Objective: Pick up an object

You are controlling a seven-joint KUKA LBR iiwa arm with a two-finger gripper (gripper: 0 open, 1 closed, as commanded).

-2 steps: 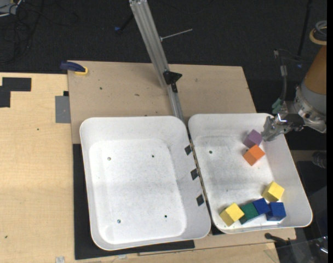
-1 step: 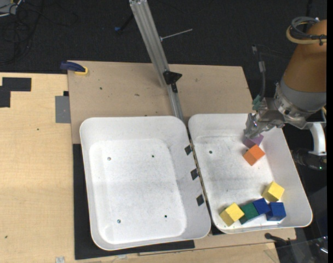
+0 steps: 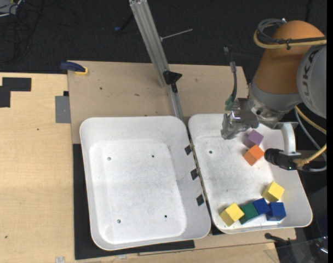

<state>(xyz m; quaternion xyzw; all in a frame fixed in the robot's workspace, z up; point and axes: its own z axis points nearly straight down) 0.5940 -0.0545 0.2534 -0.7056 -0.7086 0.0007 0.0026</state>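
Two white bins: left bin (image 3: 136, 229), right bin (image 3: 221, 174). In the right bin, seven blocks: two yellow (image 3: 275, 191) (image 3: 231, 213), two blue (image 3: 260, 205) (image 3: 277, 211), one green (image 3: 248, 211), one orange (image 3: 254, 155), one purple (image 3: 254, 138).

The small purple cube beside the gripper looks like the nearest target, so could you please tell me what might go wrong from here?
1. The small purple cube lies right against the small orange cube, so the gripper descending could knock or catch both.
2. The gripper sits to the left of the purple cube, not over it, so a straight descent would likely close on nothing.
3. Both cubes lie near the right-hand shallow white bin's far edge, leaving little room.
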